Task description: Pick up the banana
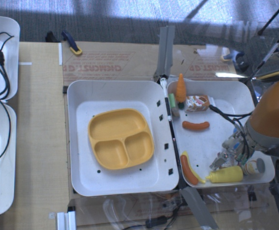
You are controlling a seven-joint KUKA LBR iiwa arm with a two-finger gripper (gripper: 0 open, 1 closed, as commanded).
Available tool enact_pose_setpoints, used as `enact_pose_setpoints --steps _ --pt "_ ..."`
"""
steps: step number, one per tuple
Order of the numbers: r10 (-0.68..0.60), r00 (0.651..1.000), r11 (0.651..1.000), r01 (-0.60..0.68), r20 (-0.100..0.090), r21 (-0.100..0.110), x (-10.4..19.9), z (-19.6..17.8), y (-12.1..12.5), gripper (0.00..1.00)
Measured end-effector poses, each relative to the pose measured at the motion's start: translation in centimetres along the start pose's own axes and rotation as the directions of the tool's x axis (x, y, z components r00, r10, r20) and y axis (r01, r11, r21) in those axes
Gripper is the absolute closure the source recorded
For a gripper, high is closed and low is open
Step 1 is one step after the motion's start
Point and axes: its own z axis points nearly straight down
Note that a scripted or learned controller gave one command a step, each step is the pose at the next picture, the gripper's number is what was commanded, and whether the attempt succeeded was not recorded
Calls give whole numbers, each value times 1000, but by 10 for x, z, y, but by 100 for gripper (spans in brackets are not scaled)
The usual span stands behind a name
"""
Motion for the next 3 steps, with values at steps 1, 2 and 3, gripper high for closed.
enact_pose_setpoints --steps 1,2,3 --pt "-94 996 996 94 1 1 -38 -34 8 0" --pt "-336 941 942 336 25 -5 -12 2 -1 0" --pt "-334 942 942 334 17 -4 -11 -5 -2 100"
